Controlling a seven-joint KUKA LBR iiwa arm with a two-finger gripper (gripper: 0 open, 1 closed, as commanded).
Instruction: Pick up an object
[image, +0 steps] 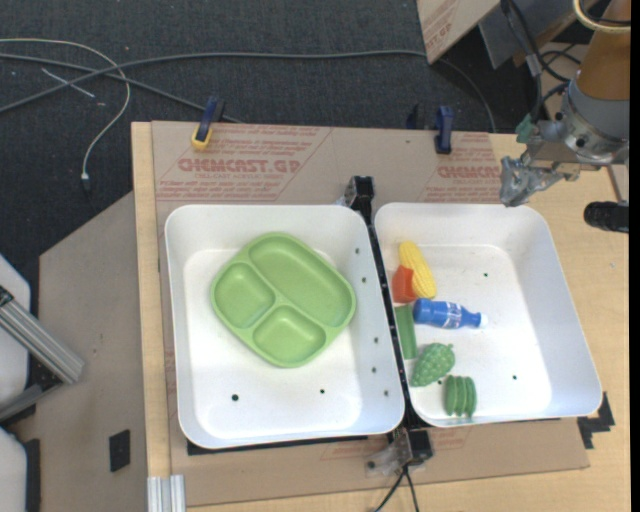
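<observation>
Along the left side of the right bin (540, 300) lie a yellow corn cob (417, 269), an orange-red piece (402, 285), a blue bottle (446, 316), a long green stick (405, 332), a bumpy green piece (433, 364) and a dark green ridged piece (459, 395). My gripper (518, 187) hangs above the bin's far right corner, well away from all of them, with nothing seen between its fingers. A green divided plate (283, 297) rests in the left bin (200, 390).
Two clamps (207, 121) (443, 129) hold the cardboard sheet at its far edge. A black clip (359, 190) sits at the top of the wall between the bins. Cables lie on the dark floor at the upper left.
</observation>
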